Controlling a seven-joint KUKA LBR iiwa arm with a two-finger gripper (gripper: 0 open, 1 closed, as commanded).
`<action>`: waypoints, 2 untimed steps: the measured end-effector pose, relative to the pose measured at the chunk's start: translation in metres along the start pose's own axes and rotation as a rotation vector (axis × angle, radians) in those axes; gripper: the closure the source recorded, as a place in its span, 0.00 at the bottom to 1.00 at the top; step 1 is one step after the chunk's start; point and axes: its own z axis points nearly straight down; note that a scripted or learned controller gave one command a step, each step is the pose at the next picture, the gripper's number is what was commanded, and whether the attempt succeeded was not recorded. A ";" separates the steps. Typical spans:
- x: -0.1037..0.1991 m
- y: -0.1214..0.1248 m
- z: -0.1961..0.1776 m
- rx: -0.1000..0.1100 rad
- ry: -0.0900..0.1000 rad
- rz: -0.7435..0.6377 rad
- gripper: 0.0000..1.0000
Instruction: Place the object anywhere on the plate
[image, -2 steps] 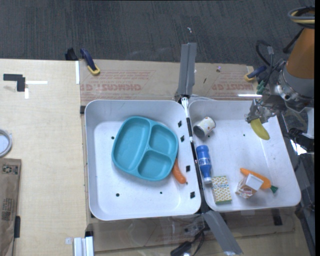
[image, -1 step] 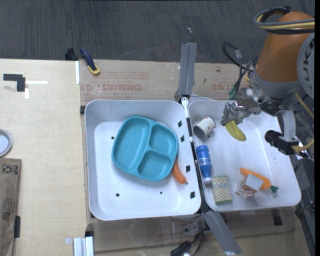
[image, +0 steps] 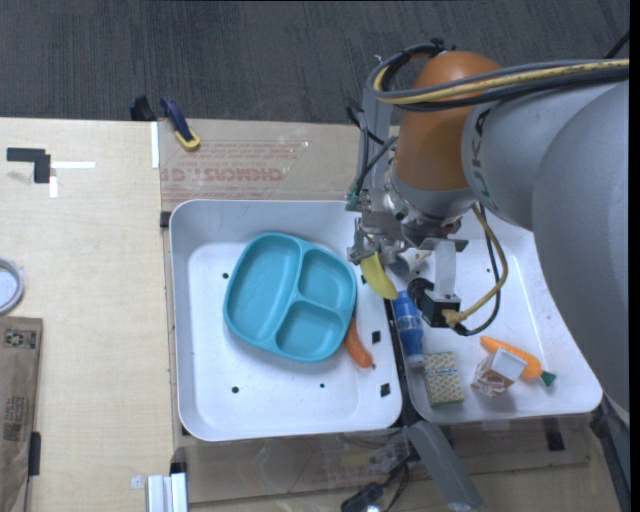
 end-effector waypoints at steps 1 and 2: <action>0.080 -0.015 -0.004 -0.002 0.000 -0.020 1.00; 0.080 -0.015 -0.004 -0.002 -0.001 -0.020 0.00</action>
